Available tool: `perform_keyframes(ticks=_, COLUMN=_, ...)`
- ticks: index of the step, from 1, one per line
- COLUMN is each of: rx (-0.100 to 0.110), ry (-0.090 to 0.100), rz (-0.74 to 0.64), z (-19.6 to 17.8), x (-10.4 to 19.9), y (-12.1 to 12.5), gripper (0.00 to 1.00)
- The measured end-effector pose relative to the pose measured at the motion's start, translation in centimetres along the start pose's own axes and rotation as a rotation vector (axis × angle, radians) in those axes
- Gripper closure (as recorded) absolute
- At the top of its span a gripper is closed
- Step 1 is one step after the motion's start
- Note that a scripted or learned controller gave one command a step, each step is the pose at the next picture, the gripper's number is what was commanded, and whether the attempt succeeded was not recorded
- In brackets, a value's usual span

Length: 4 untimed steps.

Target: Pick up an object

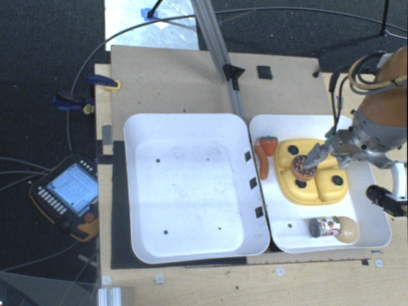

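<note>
Right of centre in the frame, inside the right-hand shallow white bin [382, 234]: gripper [310, 164] lowered from the right onto a small brown ring-shaped object [299, 167] resting atop a yellow moulded plastic toy [312, 183]. Finger spacing impossible to tell. Likely lined up for grasping. Alongside, orange carrot-shaped toy [262, 158]; lower down, small printed bottle [335, 228].

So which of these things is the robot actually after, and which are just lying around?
Part of the job:
- gripper, down over the yellow toy
- carrots
- small bottle
- right bin, which holds them

Just lying about:
- left bin
- handheld controller
- clamps
- cables
</note>
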State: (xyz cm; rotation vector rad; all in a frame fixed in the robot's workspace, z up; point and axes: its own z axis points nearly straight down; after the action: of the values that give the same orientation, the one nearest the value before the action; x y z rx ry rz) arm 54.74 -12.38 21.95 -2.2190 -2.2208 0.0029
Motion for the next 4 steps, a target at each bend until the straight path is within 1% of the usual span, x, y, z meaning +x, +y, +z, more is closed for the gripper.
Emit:
perform_keyframes(ticks=2, rx=0.000, ry=0.001, rz=0.000, z=8.6, x=-0.3, y=-0.7, gripper=0.00)
perform_keyframes(ticks=3, rx=-0.006, ry=-0.001, rz=-0.002, z=7.3, x=-0.3, y=-0.6, gripper=1.00)
perform_keyframes(ticks=4, rx=-0.010, ry=-0.002, rz=-0.004, z=0.9, x=0.0, y=-0.5, gripper=1.00)
